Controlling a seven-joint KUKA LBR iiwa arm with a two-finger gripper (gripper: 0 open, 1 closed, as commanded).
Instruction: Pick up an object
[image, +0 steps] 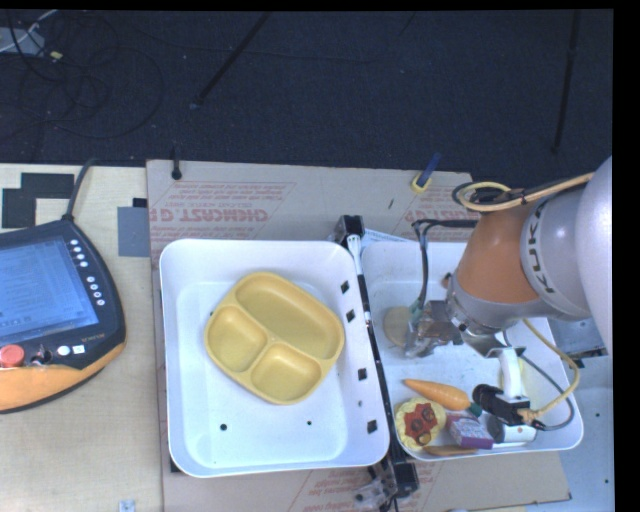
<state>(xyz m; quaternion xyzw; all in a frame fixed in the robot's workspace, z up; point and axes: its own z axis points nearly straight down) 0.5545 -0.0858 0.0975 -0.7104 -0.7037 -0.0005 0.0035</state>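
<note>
Over right bin (560, 435), near its left wall: gripper (425, 335) low, finger state cannot tell, nothing seen held. Carrot (436, 393) lies just below gripper toward view's bottom, long axis roughly left-right, slightly tilted. Toy pile (460, 425) beyond carrot. Yellow tray (275, 335) in left bin, well apart.

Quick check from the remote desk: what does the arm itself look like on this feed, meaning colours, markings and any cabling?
The grey KUKA arm has rounded, glossy silver-grey casing with dark lettering partly visible on it. Above the wrist sits a broad orange band. Below that, the metallic two-finger hand is dull grey with dark parts. Yellow and black cables loop along the arm near the band.
</note>
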